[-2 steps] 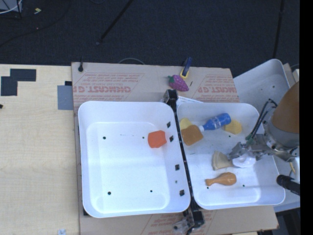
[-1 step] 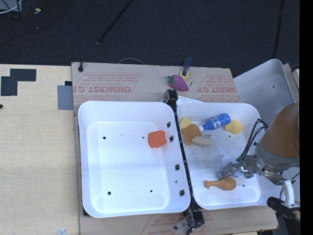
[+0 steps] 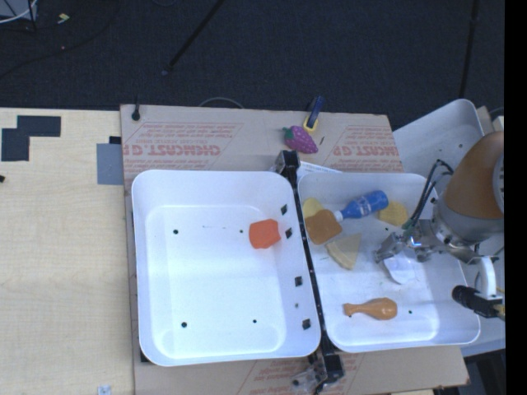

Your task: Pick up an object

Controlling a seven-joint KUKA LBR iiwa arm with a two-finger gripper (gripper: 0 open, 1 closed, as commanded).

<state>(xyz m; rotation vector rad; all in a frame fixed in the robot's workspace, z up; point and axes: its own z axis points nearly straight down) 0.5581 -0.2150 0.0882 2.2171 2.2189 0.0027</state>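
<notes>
We log the claw [image 3: 401, 249] low in the right bin [image 3: 445, 336], grip state indiscernible, above a white scrap [image 3: 403, 271], with a tan drumstick [image 3: 372, 309] nearer the bin's front

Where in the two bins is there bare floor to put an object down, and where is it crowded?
The left bin is bare below and left of the orange block. In the right bin, a small patch lies left of the chicken drumstick. It is crowded around the blue bottle, brown piece and pincer.
</notes>
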